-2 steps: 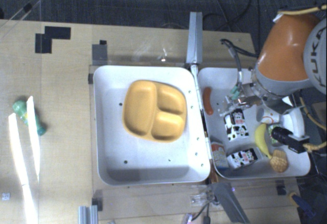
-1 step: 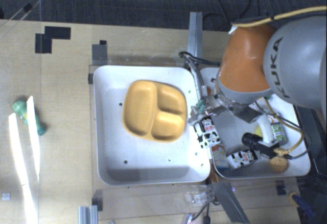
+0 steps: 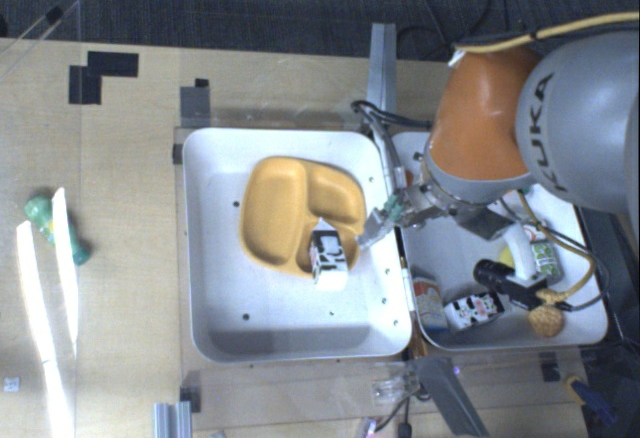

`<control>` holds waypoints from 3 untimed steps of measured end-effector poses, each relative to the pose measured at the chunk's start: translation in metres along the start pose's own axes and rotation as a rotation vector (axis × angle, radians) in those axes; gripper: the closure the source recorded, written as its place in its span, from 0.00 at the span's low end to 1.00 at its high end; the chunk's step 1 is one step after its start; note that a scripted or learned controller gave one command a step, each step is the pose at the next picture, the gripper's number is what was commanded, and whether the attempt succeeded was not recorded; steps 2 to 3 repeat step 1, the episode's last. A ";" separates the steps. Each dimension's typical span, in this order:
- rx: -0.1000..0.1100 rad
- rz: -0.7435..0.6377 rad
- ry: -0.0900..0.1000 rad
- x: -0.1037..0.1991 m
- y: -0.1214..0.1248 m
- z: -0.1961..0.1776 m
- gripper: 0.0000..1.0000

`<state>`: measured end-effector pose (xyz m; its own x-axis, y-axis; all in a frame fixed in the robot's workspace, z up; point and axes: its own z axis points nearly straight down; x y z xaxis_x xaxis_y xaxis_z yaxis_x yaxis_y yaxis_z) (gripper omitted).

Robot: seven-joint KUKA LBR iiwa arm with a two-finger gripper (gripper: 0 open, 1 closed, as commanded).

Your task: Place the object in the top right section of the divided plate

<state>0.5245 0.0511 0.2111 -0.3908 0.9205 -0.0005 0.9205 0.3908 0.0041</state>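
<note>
A small white-and-black box (image 3: 328,256) rests in the lower right section of the yellow divided plastic plate (image 3: 275,211). The end effector (image 3: 378,222) hovers beside it, grip unclear. Placement looks unfinished.

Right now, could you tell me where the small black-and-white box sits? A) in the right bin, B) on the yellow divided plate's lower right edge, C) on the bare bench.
B: the small black-and-white box rests on the yellow divided plate at its lower right edge, inside the left bin.
</note>
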 end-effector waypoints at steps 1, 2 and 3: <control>0.000 0.000 0.000 0.000 0.000 0.000 0.00; 0.000 0.000 0.000 0.000 0.000 0.000 0.00; 0.000 0.000 0.000 0.000 0.000 0.000 0.00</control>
